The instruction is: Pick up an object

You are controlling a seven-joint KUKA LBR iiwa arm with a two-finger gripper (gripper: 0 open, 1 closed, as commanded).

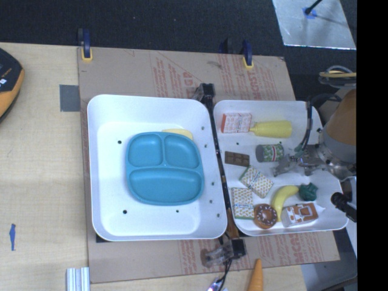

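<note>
Dark carpet lies beyond the pale wooden desk, on which a brown cardboard sheet carries the two white bins. In the left bin sits a blue divided plate with a yellow thing peeking out from behind its far edge. The right bin holds the clutter I may choose from: a red-and-white carton, a yellow bottle lying beside it, a small can on its side, a dark brown bar, two patterned packets, a banana, a doughnut, a red-and-white box and a small green thing.

My jaws hang over the right side of that bin, just beside the can and above the banana. The metal there is too small and muddled for me to say whether they stand apart or together, and I see nothing between them.

I judge this the approach: no object is lifted yet. The can looks nearest, so the next move would call for lining up across its narrow width, coming down around it without nudging it into a roll, then closing and lifting straight up.
</note>
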